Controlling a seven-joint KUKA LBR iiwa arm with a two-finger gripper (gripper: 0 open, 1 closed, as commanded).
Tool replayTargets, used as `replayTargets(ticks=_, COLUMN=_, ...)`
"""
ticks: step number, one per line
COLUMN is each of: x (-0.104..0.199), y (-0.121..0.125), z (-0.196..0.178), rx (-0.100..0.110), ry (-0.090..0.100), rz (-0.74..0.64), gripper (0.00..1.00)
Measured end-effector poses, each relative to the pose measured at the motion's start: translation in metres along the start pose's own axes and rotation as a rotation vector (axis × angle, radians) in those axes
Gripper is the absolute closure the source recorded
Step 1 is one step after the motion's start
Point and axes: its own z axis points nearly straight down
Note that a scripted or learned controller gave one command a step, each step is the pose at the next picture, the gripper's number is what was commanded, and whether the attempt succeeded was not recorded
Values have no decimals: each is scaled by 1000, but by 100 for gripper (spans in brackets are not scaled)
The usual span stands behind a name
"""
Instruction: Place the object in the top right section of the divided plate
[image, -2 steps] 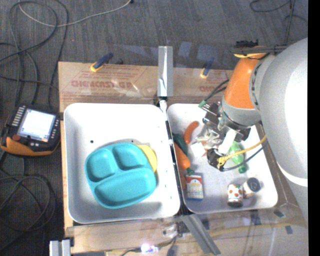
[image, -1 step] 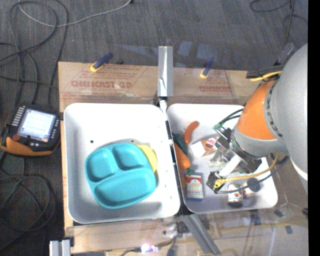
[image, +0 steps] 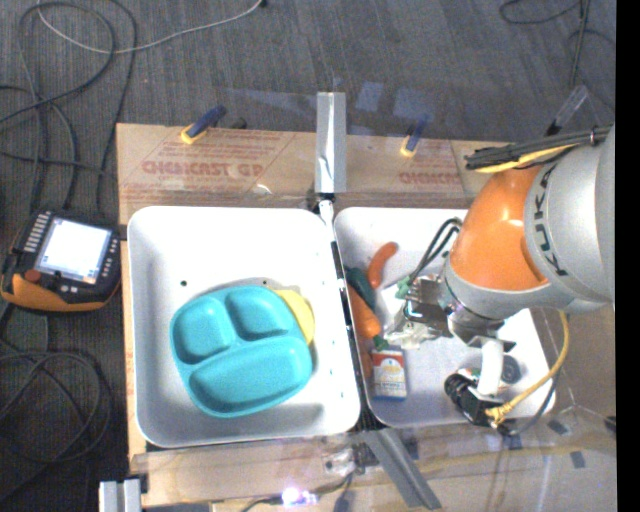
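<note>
The arm's gripper (image: 425, 312) hangs over the right bin (image: 530, 225), and I cannot tell how it is set. Just beside it toward the divided plate (image: 243, 348) lies a carrot (image: 365, 312), its length running along the wall between the bins. The plate sits in the left bin (image: 160, 250), past that wall. A small carton (image: 388, 370) lies nearer the camera than the carrot.

teal divided plate (image: 243, 348) flat in left bin (image: 150, 300)

One fixed camera overhead — slanted down, taking in both bins (image: 240, 225).
</note>
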Motion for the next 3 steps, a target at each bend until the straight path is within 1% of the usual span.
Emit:
replayTargets(ticks=1, x=-63, y=13, z=-4, rx=1, ry=-3, rz=475, gripper=100)
replayTargets(ticks=2, x=-22, y=5, z=-36, rx=-2, ry=-3, rz=272, gripper=100)
replayTargets(ticks=3, x=12, y=71, z=-45, rx=-1, ry=-5, rz=107, gripper=100)
